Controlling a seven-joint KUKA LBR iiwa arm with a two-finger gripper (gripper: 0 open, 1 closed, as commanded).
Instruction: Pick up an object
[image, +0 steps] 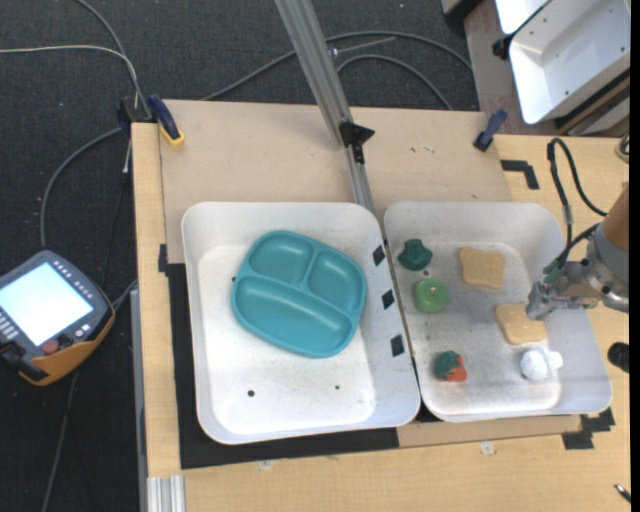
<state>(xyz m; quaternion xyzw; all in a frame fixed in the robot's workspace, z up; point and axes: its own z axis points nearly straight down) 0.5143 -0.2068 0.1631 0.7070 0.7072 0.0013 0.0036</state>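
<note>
The right bin (470, 215) holds several small objects: a dark green piece (414, 255), a light green ball (432, 295), a tan toast-like square (483, 268), a second tan piece (522, 325), a red and green strawberry-like toy (450, 367) and a white ball (536, 365). My gripper (541, 303) comes in from the right and hangs low over the upper right corner of the second tan piece. I see nothing lifted in it.
The left bin (215, 300) carries a teal divided plate (299, 292). A metal pole (322, 75) slants down to the gap between the bins. Cables and a handheld pendant (45, 315) lie on the dark floor at left.
</note>
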